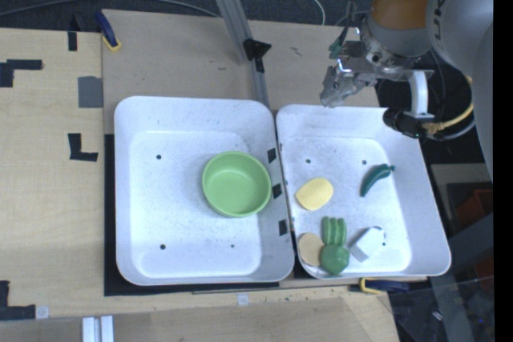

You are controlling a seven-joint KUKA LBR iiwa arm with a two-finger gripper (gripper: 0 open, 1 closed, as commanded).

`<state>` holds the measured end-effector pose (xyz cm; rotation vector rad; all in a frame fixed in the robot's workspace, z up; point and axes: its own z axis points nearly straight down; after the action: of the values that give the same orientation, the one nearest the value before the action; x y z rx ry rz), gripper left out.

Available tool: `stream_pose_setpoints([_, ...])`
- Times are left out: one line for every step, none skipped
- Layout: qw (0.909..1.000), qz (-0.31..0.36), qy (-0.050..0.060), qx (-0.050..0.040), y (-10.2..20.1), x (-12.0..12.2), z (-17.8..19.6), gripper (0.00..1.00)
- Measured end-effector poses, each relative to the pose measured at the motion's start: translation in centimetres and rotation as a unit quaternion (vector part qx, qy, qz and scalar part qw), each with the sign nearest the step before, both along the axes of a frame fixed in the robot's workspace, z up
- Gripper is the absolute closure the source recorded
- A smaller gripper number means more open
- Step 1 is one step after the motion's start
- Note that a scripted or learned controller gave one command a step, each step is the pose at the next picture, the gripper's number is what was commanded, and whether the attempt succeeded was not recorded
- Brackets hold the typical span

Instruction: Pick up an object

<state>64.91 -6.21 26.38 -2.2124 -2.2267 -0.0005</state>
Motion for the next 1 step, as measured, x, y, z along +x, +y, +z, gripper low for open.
stream_pose_setpoints([1.0000, 0.000, 0.001, -0.0005, 5.22, -1.09, -1.73, 1.00])
